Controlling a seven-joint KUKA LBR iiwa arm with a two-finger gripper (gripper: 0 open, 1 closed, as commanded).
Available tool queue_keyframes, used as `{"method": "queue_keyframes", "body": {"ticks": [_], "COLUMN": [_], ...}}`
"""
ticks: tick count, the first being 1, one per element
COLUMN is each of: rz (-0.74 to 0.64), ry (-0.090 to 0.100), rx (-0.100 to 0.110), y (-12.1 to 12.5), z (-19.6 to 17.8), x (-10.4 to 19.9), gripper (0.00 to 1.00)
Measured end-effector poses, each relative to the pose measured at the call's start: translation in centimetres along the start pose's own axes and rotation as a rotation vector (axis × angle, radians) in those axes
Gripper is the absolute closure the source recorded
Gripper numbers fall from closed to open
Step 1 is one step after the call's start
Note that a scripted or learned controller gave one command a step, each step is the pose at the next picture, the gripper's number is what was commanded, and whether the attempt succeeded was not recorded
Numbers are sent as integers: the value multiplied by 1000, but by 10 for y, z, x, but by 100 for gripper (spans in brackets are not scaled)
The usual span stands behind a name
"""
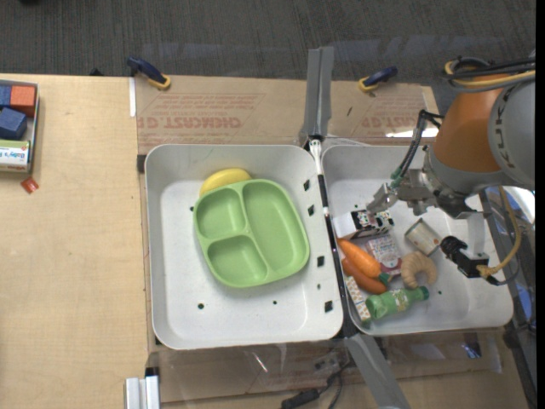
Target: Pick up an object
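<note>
You've got the gripper [381, 201] low in the right bin [477, 313], near its left wall; can't tell its state. Carrot [361, 260], green bottle [394, 302] and a tan piece [417, 268] sit toward the bin's front edge. Green divided plate [251, 233] lies mid left bin [170, 313].

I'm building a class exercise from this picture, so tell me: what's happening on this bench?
A grey and orange robot arm reaches into the right bin, its gripper low over a small pile: a carrot, a green bottle, a packet. The left bin holds a green divided plate with something yellow behind it.
</note>
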State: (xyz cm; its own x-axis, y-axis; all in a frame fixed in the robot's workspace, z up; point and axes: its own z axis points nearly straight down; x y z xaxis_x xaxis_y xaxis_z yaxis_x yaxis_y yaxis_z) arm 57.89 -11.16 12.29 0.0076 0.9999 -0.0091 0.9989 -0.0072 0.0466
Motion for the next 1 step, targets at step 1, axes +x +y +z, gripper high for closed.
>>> {"method": "queue_keyframes", "body": {"ticks": [1], "rz": [-4], "ry": [2], "rx": [17], "y": [16], "z": [15], "x": [11], "gripper": [0]}}
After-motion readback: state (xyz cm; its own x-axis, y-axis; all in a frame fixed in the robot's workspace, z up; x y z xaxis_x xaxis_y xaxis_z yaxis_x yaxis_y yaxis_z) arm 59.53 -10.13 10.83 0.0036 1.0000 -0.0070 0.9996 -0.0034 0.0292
